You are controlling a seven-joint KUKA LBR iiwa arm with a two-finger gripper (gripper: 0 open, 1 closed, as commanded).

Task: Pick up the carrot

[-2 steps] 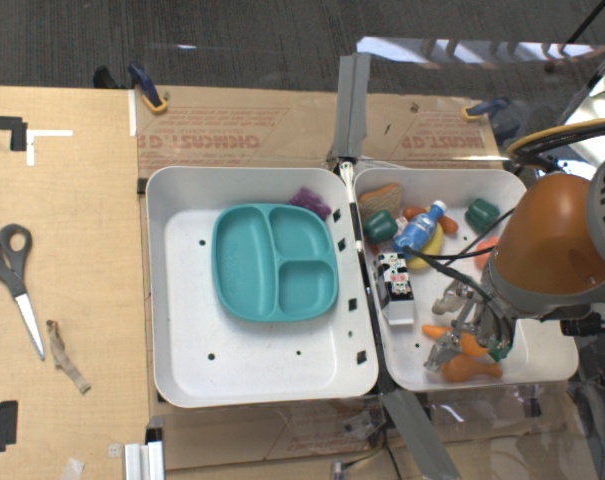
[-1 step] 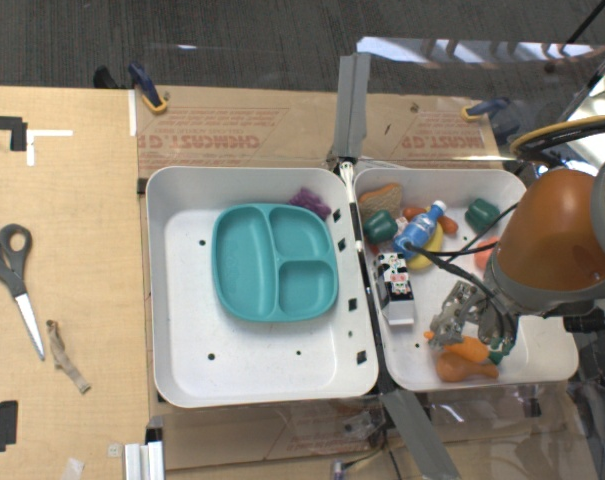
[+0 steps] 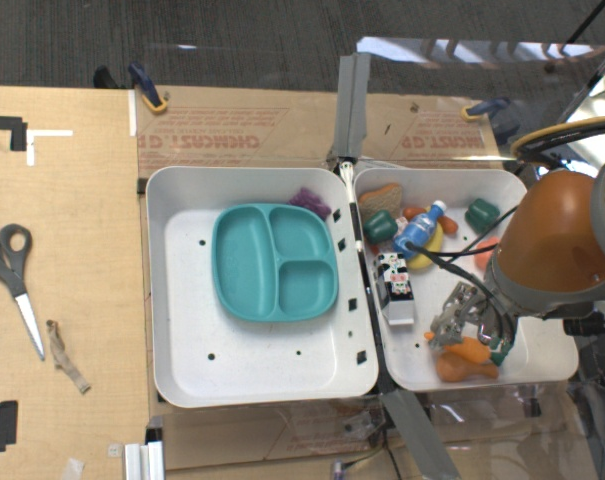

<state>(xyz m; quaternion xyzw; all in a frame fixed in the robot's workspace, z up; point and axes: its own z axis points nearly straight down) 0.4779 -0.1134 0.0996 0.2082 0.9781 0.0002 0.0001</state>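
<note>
1. The carrot [image 3: 464, 358], an orange piece, lay in the near right corner area of the right bin [image 3: 412, 368], close to that bin's front wall.
2. The tool [image 3: 469, 320] hung directly over the carrot, its metal fingers pointing down and touching or almost touching the carrot's top; whether the fingers were apart, together or clamped on the carrot could not be told.
3. The arm [image 3: 552, 238] entered from the right side, its rounded orange band above the wrist covering the right part of the right bin, with black cables looping around it.
4. Further back in the right bin sat a blue bottle [image 3: 418, 230] lying over something yellow, a green piece [image 3: 481, 211] near the back right, another green piece [image 3: 379, 225] near the divider, and a small black-and-white toy [image 3: 393, 278] beside the left wall.
5. The left bin [image 3: 172, 358] held a teal divided plate [image 3: 276, 262] in its middle, and a small purple item [image 3: 309, 201] lay at the back, just behind the plate.
6. The two bins stood side by side on the counter [image 3: 62, 268], a pale brown surface; scissors [image 3: 12, 278] lay on it well to the left of the bins.
7. Brown cardboard [image 3: 232, 138] lay behind the bins, held by blue-and-orange clamps, and dark carpeted floor [image 3: 232, 18] showed beyond.
</note>
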